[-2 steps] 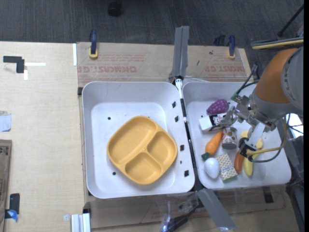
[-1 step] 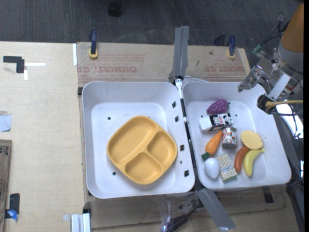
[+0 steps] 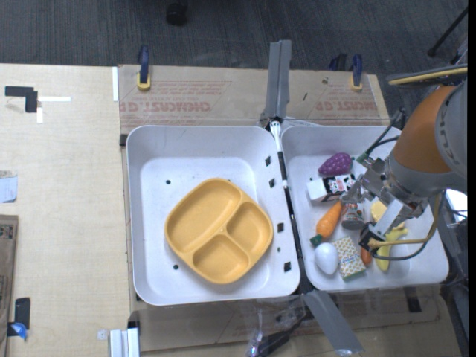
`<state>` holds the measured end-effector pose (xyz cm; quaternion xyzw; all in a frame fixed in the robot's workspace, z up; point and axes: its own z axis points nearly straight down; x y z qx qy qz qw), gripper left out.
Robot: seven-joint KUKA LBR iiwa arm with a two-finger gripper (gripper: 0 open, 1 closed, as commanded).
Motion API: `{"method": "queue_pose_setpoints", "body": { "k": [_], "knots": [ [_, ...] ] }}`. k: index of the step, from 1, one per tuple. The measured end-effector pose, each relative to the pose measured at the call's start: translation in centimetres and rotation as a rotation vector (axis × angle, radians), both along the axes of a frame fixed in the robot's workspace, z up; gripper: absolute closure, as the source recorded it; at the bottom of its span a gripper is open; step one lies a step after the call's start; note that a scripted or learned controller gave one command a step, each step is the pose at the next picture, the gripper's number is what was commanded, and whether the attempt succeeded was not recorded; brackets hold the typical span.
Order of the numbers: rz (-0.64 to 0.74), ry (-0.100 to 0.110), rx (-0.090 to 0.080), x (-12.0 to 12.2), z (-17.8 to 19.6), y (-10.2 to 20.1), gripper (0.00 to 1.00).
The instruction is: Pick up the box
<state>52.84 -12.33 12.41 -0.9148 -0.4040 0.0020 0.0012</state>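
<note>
In the right-hand shallow white bin (image 3: 431, 270), the small white box with black and red print (image 3: 329, 188) is seen lying near the bin's left wall, just below a purple bunch of toy grapes (image 3: 336, 163) and just above an orange toy carrot (image 3: 328, 219). The gripper (image 3: 358, 216) of the grey arm with the orange band (image 3: 416, 136) is placed low among the clutter, just right of the carrot and near the box. Whether it is released or clenched cannot be told, since its tip is lost among dark shapes, and nothing is seen held in it. Several failures are judged possible. Because the box is hemmed in by the grapes and the carrot, a neighbour could be caught instead, or the box pushed against the bin wall and tipped. A flat speckled beige packet with a green edge (image 3: 348, 257), lying beside a white toy egg (image 3: 325, 259), could be mistaken for the target, being box-like too. A yellow toy banana (image 3: 388, 245) near the wrist could be dragged by the arm. The yellow compartment plate (image 3: 218, 231) in the left bin (image 3: 149, 199) is well apart and not judged at risk.
</note>
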Motion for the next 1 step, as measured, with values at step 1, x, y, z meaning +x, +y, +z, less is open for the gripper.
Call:
{"method": "queue_pose_setpoints", "body": {
  "k": [1],
  "knots": [
    [-0.092, -0.001, -0.002, 3.92, 21.2, -5.38, 0.0]
  ]
}}
